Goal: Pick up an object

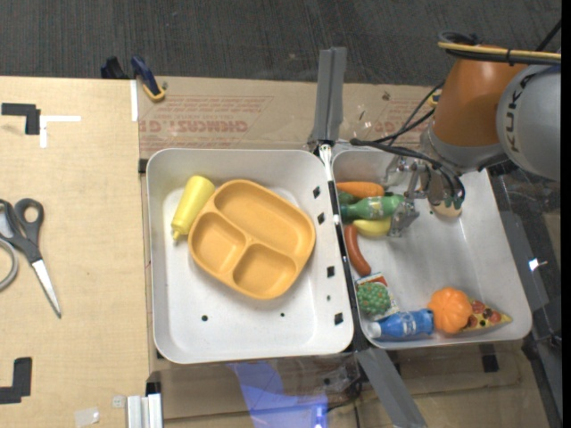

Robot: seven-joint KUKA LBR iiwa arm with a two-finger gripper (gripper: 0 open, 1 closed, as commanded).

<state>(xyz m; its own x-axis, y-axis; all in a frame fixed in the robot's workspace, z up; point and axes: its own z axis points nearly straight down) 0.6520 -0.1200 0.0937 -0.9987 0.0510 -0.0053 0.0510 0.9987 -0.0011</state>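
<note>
A single fixed camera looks down at a slant from above the bench, taking in both shallow white plastic bins point(161, 266) side by side.

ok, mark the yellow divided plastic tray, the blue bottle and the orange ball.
yellow divided plastic tray point(252, 237): camera view, central ridge.
blue bottle point(403, 325): camera view, mid-body.
orange ball point(450, 309): camera view, top surface.

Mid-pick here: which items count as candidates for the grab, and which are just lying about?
In play, right bin:
- end effector
- carrot
- green bottle
- banana
- sausage
- orange
- blue bottle

Lying about:
- orange divided plate
- yellow bottle
- scissors
</note>
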